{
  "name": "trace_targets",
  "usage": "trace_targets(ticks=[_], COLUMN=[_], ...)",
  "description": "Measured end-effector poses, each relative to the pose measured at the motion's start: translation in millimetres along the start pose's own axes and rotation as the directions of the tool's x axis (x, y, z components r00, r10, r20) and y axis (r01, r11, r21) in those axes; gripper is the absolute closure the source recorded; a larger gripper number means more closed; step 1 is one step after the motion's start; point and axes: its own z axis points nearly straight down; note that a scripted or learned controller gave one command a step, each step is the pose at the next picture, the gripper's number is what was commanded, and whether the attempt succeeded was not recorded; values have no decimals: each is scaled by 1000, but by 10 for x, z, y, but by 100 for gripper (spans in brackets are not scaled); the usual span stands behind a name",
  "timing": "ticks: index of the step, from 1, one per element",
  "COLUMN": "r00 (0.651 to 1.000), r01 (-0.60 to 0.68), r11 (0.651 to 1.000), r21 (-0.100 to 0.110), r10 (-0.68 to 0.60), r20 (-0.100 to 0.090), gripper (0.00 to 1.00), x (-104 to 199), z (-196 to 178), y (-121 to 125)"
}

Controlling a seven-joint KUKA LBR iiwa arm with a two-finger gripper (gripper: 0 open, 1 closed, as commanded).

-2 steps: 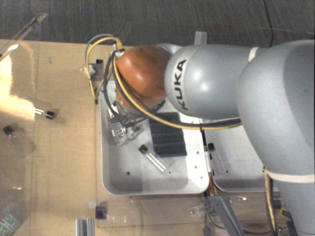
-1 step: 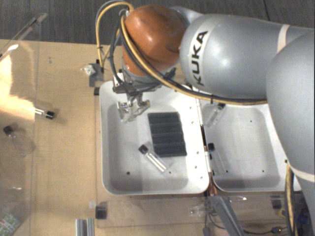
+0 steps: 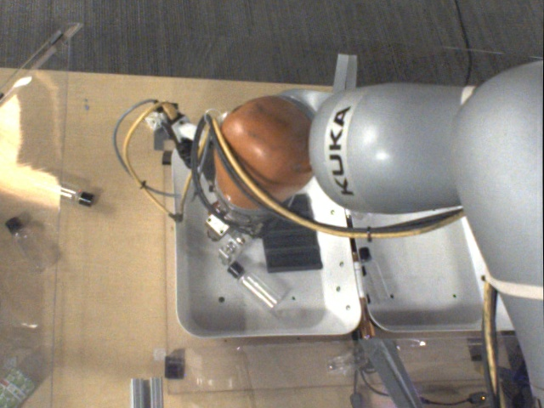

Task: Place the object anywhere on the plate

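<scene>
The grey arm (image 3: 399, 151) reaches in from the right over the left bin (image 3: 197, 308), its orange band (image 3: 263, 151) hiding the wrist below. The jaws (image 3: 228, 243) hang low over the bin floor, just left of a black ribbed block (image 3: 291, 243); whether they are released or clenched cannot be told. A small clear vial with a black cap (image 3: 255, 285) lies on its side on the bin floor, just below the jaws, not visibly between them. The right bin (image 3: 416, 313) lies partly under the arm. Yellow and grey cables (image 3: 140, 155) loop out over the wooden bench (image 3: 93, 313).
</scene>
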Motion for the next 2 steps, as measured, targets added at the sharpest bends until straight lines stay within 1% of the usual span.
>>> trace_targets(ticks=[1,2], r00=[967,928], r01=[255,373], r11=[967,928], r21=[-5,-9], r10=[-255,-373], r20=[6,10], gripper=[100,100], x=[137,-324], z=[-1159,-67], y=[-440,252])
